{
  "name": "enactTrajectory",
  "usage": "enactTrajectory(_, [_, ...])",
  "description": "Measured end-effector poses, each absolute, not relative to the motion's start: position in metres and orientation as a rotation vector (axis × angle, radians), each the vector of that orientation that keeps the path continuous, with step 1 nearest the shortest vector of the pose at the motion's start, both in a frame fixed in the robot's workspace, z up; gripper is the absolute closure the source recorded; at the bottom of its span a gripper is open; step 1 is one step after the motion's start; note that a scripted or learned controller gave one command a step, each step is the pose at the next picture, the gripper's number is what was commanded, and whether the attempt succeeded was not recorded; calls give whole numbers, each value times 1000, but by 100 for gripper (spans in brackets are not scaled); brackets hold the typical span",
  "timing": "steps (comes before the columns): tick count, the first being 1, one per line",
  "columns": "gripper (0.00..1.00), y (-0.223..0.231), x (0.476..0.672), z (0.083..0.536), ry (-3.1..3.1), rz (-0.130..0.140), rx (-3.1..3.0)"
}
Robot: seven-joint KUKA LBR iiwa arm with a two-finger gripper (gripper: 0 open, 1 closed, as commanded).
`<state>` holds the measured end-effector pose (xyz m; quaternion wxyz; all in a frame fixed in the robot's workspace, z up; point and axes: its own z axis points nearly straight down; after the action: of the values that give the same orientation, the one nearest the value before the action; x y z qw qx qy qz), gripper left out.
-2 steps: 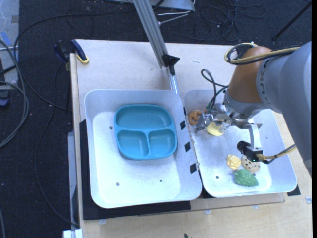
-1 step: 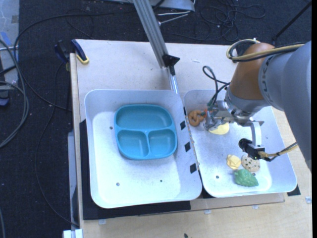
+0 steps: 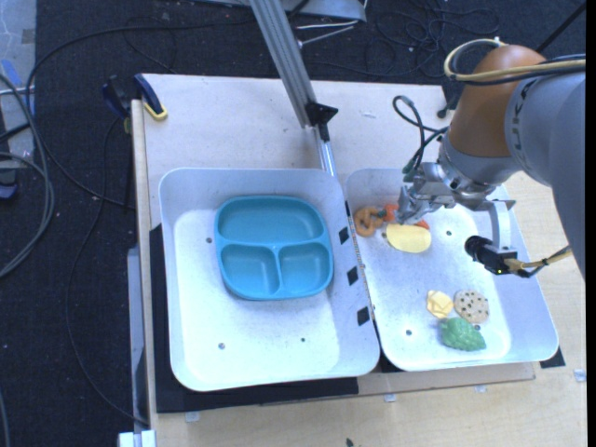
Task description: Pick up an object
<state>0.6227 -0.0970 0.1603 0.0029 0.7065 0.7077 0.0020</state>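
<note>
My gripper [image 3: 411, 210] hangs low over the back left part of the right bin [image 3: 521, 338], under the grey arm with its orange band. Right below it lie a pale yellow oval piece [image 3: 410, 240] and something red [image 3: 421, 223] at its tip. An orange pretzel-shaped piece [image 3: 370, 219] sits just left of it. Nearer the front of that bin lie a small yellow piece [image 3: 440, 303], a round cookie [image 3: 472, 305] and a green leafy piece [image 3: 463, 334]. The gripper's state is hidden by the wrist.
The left bin [image 3: 186, 343] holds a blue divided plate [image 3: 275, 247]. A slanted metal pole [image 3: 284, 49] rises behind the bins. A black cable fitting [image 3: 484, 250] hangs from the arm over the right bin.
</note>
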Motion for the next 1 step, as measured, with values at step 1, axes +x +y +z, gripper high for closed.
enactTrajectory(1, [100, -102, 619, 206, 2217, 5, 2218])
